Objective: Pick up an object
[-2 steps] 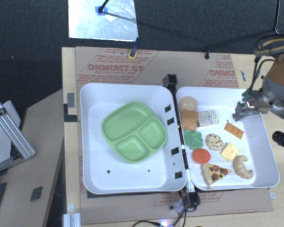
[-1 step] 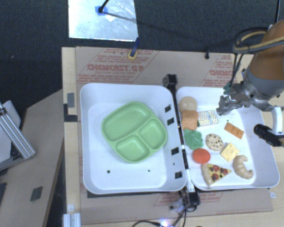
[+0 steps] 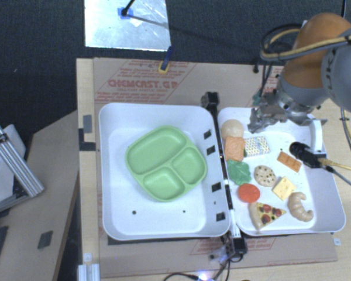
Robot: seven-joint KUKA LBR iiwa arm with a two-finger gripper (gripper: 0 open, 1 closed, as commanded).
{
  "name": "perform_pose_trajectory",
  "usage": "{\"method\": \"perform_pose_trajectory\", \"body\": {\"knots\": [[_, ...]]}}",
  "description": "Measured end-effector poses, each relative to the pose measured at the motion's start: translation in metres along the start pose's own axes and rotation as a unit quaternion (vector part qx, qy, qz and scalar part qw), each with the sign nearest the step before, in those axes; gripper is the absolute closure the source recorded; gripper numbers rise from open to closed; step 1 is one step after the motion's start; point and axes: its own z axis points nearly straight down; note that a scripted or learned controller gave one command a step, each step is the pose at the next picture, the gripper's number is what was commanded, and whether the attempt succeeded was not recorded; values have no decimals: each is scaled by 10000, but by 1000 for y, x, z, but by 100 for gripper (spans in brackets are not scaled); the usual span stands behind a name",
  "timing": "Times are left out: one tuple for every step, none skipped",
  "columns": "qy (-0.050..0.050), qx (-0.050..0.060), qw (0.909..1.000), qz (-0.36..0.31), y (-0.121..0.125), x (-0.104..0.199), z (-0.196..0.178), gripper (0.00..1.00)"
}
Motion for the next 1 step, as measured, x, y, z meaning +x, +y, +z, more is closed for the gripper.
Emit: {"method": "perform_pose_trajectory", "body": {"knots": [[-1, -7, 10000, 8, 26, 22, -7, 100]]}}
